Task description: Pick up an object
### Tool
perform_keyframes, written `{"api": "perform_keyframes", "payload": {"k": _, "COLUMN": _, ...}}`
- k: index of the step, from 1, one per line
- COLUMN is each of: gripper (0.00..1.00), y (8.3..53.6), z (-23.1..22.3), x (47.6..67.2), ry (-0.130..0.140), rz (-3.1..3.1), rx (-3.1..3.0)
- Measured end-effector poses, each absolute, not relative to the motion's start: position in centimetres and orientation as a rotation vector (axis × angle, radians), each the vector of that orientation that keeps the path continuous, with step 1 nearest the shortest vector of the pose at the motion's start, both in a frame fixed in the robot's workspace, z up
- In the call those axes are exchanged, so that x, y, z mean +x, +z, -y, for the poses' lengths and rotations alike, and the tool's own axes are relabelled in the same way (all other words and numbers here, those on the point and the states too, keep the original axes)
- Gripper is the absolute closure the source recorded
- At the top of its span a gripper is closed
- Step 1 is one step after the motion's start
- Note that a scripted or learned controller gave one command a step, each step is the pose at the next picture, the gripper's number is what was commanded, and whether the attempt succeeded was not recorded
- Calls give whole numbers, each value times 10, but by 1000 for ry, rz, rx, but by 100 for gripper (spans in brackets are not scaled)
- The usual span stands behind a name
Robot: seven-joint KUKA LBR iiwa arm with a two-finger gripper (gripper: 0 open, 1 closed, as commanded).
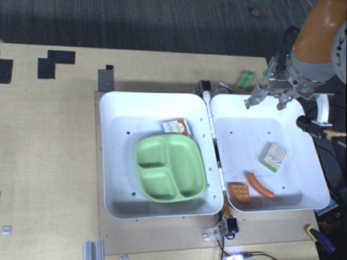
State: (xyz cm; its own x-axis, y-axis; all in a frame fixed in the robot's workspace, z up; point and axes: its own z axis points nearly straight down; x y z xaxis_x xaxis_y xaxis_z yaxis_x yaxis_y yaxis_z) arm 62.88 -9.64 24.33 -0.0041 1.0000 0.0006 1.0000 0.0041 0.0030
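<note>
My gripper (pixel 267 102) hangs above the far edge of the right bin (pixel 238 118), its two fingers spread apart with nothing between them. Lower in that bin lie a small green and white patterned box (pixel 273 157), an orange-red sausage (pixel 260 185) and a brown waffle-like piece (pixel 238 193). The box sits well below and slightly right of the gripper. In the left bin (pixel 116 145) rests a green divided plate (pixel 169 167), with a small orange and white carton (pixel 176 127) just behind it.
A green object (pixel 245 79) lies on the bench behind the right bin, left of the gripper. A black clamp (pixel 204 86) sits at the top of the wall between the bins. Cables and a connector (pixel 225 229) lie at the front edge.
</note>
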Motion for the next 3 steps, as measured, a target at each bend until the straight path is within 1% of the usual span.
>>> {"api": "perform_keyframes", "payload": {"k": 1, "gripper": 0, "y": 86, "z": 84, "x": 624, "ry": 8, "rz": -2220, "rx": 2215}}
{"api": "perform_keyframes", "payload": {"k": 2, "gripper": 100, "y": 98, "z": 84, "x": 625, "ry": 14, "rz": -2217, "rx": 2212}}
{"api": "perform_keyframes", "payload": {"k": 3, "gripper": 100, "y": 132, "z": 141, "x": 633, "ry": 4, "rz": -2220, "rx": 2216}}
